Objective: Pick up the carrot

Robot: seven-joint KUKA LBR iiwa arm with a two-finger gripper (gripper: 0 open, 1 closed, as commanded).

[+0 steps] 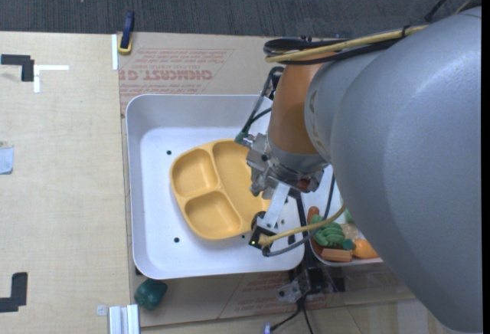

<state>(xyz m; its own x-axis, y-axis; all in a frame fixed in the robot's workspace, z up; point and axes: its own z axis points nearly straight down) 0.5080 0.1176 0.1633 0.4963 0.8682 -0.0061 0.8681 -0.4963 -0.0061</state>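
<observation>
- Pincer (260, 185) hangs low over the right rim of a yellow plate (200, 191). Honestly can't tell if it's open or closed, since the wrist blocks it from above.
- The plate has three compartments, spreads out to the pincer's left and lies flat in the left bin (145, 171).
- The carrot (337, 254) is down and to the right of the pincer, well apart from it, in the right bin (360, 261). It looks like the long orange piece lying on its side near that bin's front left corner.
- A leafy green thing (331, 234) touches the carrot on the side toward the pincer.
- A paler orange bit (366, 250) sits just past the carrot, farther from the pincer.
- A small red bit (312, 215) lies between the pincer and the green thing.
- The arm (406, 156) covers most of the right bin, so the rest of that pile is hidden.
- A dark green lump (151, 293) sits outside the bins, down-left of the pincer, just off the left bin's front corner.
- Printed cardboard (176, 68) lies on the table (61, 171) under the left bin, showing up-left of the pincer.
</observation>
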